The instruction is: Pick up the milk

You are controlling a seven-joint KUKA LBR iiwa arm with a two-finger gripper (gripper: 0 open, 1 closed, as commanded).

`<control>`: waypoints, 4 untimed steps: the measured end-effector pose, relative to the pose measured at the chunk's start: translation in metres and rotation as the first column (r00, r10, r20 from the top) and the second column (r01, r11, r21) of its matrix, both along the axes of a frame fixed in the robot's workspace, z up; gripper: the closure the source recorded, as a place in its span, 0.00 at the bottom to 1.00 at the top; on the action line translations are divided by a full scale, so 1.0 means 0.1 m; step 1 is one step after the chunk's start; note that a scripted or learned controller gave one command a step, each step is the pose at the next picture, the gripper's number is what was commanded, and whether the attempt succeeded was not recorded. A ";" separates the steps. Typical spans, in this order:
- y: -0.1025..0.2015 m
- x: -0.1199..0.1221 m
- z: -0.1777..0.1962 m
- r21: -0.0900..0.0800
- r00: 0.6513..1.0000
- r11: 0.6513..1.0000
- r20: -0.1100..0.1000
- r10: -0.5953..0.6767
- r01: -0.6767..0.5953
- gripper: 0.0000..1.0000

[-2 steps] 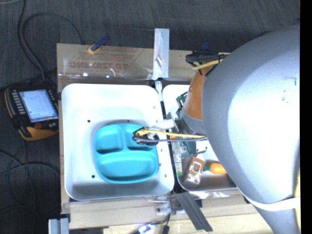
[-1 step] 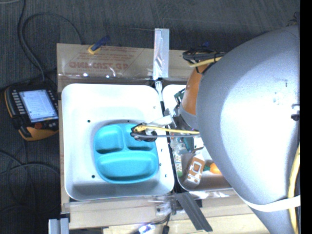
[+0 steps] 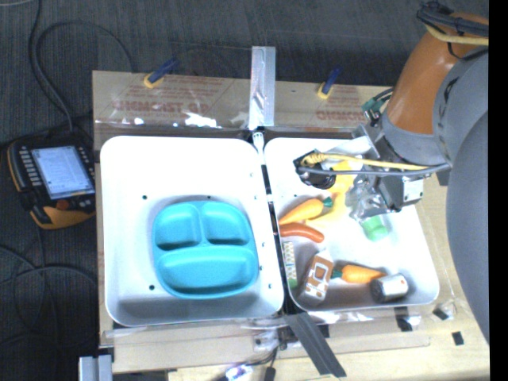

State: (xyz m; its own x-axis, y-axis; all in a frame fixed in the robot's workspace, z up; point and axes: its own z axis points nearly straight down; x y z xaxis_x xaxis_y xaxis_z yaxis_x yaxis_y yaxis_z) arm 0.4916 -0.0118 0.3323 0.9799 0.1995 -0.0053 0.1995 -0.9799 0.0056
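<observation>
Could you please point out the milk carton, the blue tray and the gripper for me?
milk carton (image 3: pixel 318 276): camera view, its brown front face.
blue tray (image 3: pixel 206 248): camera view, its central divider.
gripper (image 3: pixel 367 205): camera view, between its fingertips.

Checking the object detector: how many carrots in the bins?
2, both in the right bin: one carrot mid-left, one near the front beside the milk. The hand may hide more.

Your right white bin is crowded: the small brown-and-white milk carton sits hemmed between two orange plastic carrots and a red sausage. The left bin offers open floor around its blue divided plate.
</observation>
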 end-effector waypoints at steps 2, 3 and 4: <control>1.27 -0.07 -0.26 0.000 1.000 1.000 -0.001 0.009 -0.009 1.00; 1.29 0.10 -2.37 0.008 1.000 1.000 0.003 0.001 -0.001 1.00; 1.24 0.01 -2.38 0.012 0.993 0.993 0.029 0.115 -0.116 1.00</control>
